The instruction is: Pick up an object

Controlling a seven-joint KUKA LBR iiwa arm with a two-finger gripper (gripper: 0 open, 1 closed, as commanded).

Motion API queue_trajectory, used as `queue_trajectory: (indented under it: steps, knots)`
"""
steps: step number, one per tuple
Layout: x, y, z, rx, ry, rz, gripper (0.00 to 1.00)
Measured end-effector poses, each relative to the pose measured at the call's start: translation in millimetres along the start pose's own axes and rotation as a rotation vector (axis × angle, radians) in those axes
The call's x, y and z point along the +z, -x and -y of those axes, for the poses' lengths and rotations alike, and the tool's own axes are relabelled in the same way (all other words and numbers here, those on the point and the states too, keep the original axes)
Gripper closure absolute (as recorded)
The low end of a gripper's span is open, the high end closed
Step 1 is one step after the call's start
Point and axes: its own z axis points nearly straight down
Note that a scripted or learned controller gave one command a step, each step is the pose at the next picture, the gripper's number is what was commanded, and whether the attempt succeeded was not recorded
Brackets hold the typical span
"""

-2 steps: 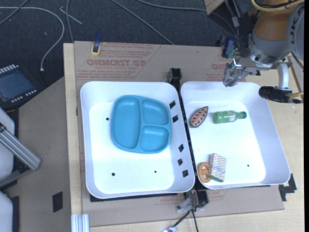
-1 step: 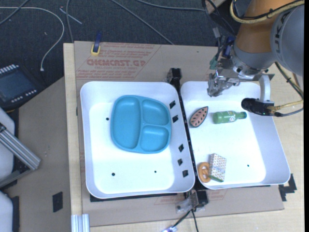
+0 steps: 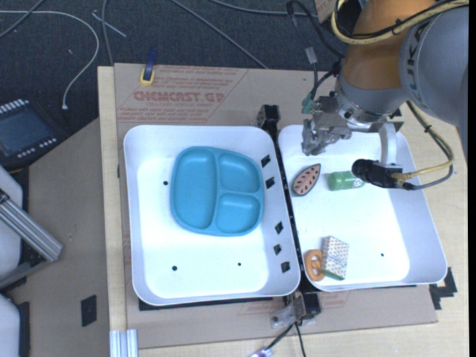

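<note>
Nearest the lens, the hand hovers, finger state indeterminate, just above the leaf-shaped piece, whose long axis runs diagonally in the right bin.

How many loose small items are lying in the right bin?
4, unless the arm hides more: a brown leaf-shaped piece near the divider, a green block beside it, a patterned packet at the front, and an orange ring touching that packet's left side.

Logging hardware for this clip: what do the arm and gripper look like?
The arm is grey, with a rounded orange band above the wrist. A yellow cable and black cables loop around that band. The gripper is small, of grey metal, below a silvery wrist flange. A black cylindrical part sticks out sideways, with yellow wiring.
</note>
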Motion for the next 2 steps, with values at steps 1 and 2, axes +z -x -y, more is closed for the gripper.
queue_trajectory:
  steps: [1,2]
  knots:
    - [-9,-49,27,-0.002,0.0,-0.001,1.0]
    - [-7,-98,63,-0.002,-0.002,0.0,1.0]
